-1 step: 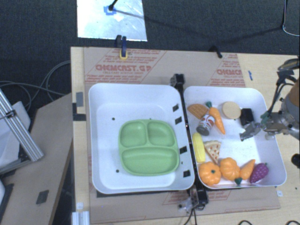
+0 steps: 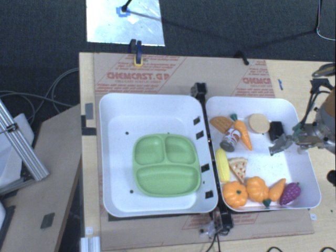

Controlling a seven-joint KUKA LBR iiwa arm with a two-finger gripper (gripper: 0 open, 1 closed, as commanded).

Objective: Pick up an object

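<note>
The right bin (image 2: 302, 164) holds several toy foods: a brown bread piece (image 2: 221, 123), a carrot (image 2: 242, 133), a round tan bun (image 2: 258, 123), a yellow corn cob (image 2: 222, 165), a pizza slice (image 2: 239, 167), two orange pumpkins (image 2: 235, 193) (image 2: 256, 188) and purple grapes (image 2: 290, 192). My gripper (image 2: 276, 139) reaches in from the right and sits low over the bin's right half, just right of the bun. It looks open, and I see nothing between its fingers.
The left bin (image 2: 113, 140) holds a green divided plate (image 2: 167, 164). A black divider (image 2: 206, 140) runs between the bins. A small grey and white toy (image 2: 229, 139) lies beside the carrot. White bin floor shows between the pizza slice and my gripper.
</note>
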